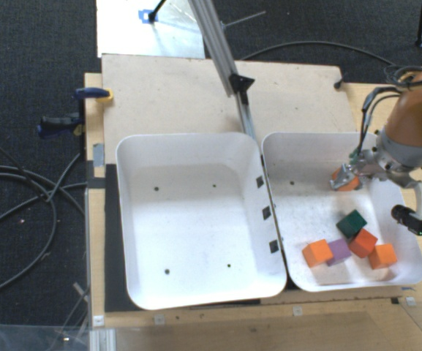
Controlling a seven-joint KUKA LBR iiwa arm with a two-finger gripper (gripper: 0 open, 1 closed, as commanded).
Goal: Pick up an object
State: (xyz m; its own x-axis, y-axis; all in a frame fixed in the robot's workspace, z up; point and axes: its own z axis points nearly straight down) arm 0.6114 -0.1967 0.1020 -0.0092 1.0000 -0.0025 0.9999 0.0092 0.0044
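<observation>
Hovering my jaws (344, 179) over 1 orange block (349, 183) up-bin from the green block (353, 223); can't tell if they're apart. Looks light, stiff, probably foam, so squeeze flat sides.

Single fixed camera above the bench (291, 93), angled downward, both white bins (189, 218) in frame, arm (415, 119) entering from right.
</observation>
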